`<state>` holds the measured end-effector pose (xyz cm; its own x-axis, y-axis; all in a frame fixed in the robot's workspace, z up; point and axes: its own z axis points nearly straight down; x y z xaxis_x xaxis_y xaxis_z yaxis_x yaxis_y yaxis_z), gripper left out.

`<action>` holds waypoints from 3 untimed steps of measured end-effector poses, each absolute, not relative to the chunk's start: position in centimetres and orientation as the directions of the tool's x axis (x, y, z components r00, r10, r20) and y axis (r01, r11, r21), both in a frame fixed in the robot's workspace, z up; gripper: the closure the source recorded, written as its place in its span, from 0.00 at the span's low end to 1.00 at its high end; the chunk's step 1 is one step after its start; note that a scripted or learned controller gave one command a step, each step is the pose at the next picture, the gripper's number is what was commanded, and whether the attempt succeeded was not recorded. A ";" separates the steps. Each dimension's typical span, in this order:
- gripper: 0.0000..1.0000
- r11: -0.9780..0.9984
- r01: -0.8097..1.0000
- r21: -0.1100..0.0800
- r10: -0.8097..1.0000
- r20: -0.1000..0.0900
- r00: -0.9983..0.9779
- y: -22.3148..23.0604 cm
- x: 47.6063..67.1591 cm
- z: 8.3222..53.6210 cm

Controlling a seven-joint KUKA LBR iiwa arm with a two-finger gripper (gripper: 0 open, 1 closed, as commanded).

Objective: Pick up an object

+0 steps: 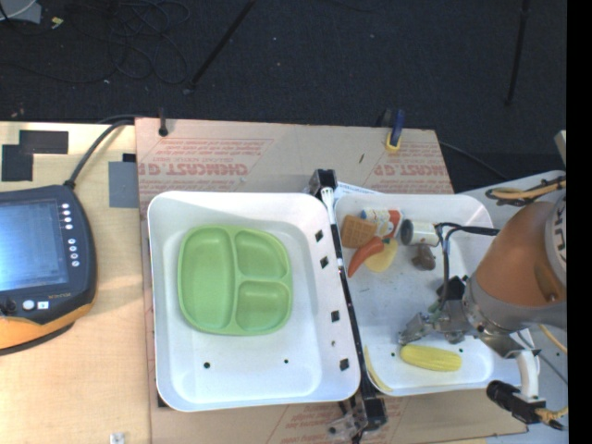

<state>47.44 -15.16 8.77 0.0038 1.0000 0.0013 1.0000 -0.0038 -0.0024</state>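
Observation:
My gripper (427,326) hangs low in the right bin (388,294), reaching in from the right under the orange wrist band. A yellow corn cob (430,358) lies just below and in front of it, near the bin's front edge. At the bin's back lie an orange carrot-like piece (368,251), a yellow piece (383,261), an ice-cream-cone toy (359,228) and a small brown lump (424,258). Nothing visible sits between the gripper's tips.
The left bin (185,359) holds a green divided plate (234,278). A black divider with clips (335,285) runs between the bins. A teach pendant (42,252) lies on the bench at far left. Cables loop over the right bin's back right corner.

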 end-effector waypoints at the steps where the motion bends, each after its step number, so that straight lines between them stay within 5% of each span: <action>1: 0.00 0.000 1.000 -0.001 1.000 0.000 0.000 -18.3 50.5 8.8; 2: 0.00 0.003 1.000 -0.004 1.000 0.004 -0.003 -11.0 47.4 8.7; 3: 0.00 0.001 1.000 0.001 1.000 -0.001 -0.001 -14.0 53.1 8.7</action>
<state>53.14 -14.00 8.75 -0.0006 1.0000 -0.0012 1.0000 0.0006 0.0010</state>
